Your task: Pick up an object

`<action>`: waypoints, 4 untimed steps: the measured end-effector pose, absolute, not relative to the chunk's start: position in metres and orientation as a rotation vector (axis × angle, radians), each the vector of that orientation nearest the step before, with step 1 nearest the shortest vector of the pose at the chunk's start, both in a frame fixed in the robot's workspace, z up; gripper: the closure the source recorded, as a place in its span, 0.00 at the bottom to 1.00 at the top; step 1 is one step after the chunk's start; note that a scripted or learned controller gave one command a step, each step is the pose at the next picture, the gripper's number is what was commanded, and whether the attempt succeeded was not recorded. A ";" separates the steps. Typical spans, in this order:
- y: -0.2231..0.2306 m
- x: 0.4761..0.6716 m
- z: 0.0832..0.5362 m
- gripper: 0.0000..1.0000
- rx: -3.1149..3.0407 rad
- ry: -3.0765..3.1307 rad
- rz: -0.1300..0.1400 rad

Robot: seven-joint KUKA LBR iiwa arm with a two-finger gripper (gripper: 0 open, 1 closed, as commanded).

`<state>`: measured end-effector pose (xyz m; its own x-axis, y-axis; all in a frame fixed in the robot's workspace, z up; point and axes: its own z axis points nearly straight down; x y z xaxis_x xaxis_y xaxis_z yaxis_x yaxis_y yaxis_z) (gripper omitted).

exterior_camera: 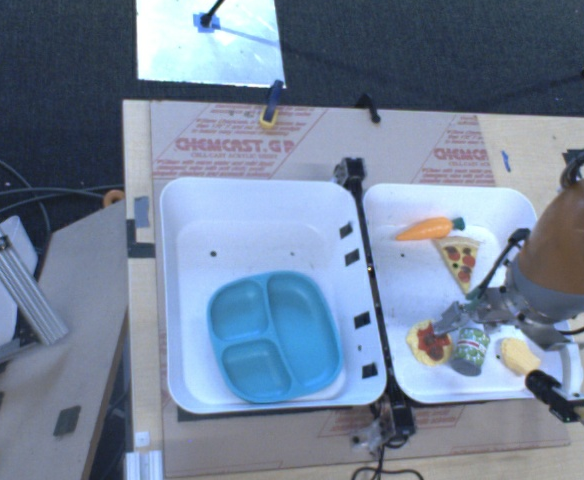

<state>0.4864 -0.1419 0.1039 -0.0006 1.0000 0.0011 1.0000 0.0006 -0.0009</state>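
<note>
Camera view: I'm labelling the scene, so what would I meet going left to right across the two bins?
Blue divided plate in the left bin → right bin → orange carrot → pizza slice → yellow piece. The can and the red-and-yellow item overlap under the gripper, so I leave them out.

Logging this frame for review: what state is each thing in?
Tool: low in the right bin, over the can; grip unclear.
Can: upright, beside the tool.
Carrot: lying flat.
Pizza slice: lying flat.
Blue tray: flat in the left bin.
</note>
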 end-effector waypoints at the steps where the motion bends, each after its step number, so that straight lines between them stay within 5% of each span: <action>1: -0.012 0.489 0.189 0.00 -2.208 -2.241 -0.014; 2: -0.019 0.489 0.195 1.00 -2.218 -2.230 -0.007; 3: -0.019 0.490 0.206 1.00 -2.217 -2.234 -0.011; 4: -0.009 0.489 0.375 1.00 -2.224 -2.238 -0.026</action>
<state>0.4889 -0.0094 0.3750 -0.0063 1.0000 0.0013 0.9997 0.0063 0.0215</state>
